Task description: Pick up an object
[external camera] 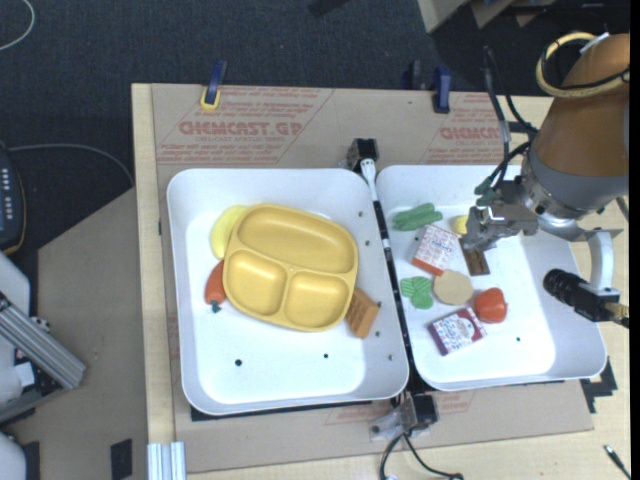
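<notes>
The gripper (478,240) hangs low over the right bin (560,353), just above a small brown block (477,261). Near it lie a green leaf (416,216), a red-and-white packet (434,248), a tan disc (452,288), a red tomato (490,305) and a dark red packet (456,330). The left bin (280,368) holds a yellow divided tray (288,266).
</notes>
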{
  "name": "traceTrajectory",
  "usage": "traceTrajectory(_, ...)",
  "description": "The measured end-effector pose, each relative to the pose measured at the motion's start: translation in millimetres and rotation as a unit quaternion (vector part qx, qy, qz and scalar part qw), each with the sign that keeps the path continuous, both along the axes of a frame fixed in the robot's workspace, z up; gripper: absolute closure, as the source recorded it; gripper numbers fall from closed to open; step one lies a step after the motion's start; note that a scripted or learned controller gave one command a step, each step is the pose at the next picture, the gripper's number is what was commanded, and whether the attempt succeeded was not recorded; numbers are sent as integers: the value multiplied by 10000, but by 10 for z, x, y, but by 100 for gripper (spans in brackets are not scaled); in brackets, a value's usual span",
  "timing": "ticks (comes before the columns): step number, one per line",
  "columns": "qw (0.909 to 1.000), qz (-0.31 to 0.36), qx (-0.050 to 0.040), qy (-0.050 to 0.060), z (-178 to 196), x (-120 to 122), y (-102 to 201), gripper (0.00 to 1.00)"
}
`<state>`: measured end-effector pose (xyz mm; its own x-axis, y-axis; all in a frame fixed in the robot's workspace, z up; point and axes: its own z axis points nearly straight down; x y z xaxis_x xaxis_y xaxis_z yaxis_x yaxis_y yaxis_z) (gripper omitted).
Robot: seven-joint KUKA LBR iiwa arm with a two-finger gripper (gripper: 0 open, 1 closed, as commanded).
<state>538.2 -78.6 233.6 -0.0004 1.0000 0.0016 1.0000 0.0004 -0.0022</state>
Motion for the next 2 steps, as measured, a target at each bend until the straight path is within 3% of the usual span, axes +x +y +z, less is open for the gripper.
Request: traceTrajectory(2, 10000, -4, -8, -15, -14, 42, -43, 100)
